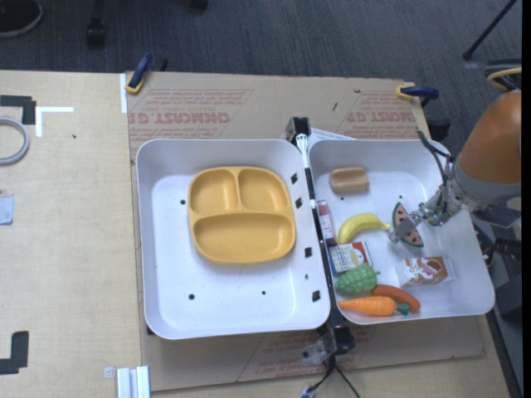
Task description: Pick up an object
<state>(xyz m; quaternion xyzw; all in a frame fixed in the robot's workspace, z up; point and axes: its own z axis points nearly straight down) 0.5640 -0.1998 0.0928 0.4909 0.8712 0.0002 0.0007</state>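
Gripper: from my remote seat I see the gripper (pixel 417 220) low in the right bin (pixel 465 305), fingers narrowly parted around a watermelon slice (pixel 405 225); the slice appears to sit between them, though the view is too small for me to confirm firm contact.
Watermelon slice: wedge shape, red flesh with dark seeds, green rind along its lower edge, lying beneath and just left of the fingertips.
Banana: yellow, curved, smooth banana (pixel 362 225), near the slice on its left, apart from it.
Bread roll: tan, oblong bread roll (pixel 348 180), toward the bin's far side, well apart from the gripper.
Carrots: two orange, tapered carrots (pixel 377 302) at the near edge, beside a knobbly green vegetable (pixel 357 279).
Packets: a printed carton (pixel 344 257) near the divider; a glossy wrapped packet (pixel 426 270) just below the slice.
Left bin: white, shallow left bin (pixel 166 305) holding a yellow three-compartment plate (pixel 241 214), matte plastic, rounded corners.
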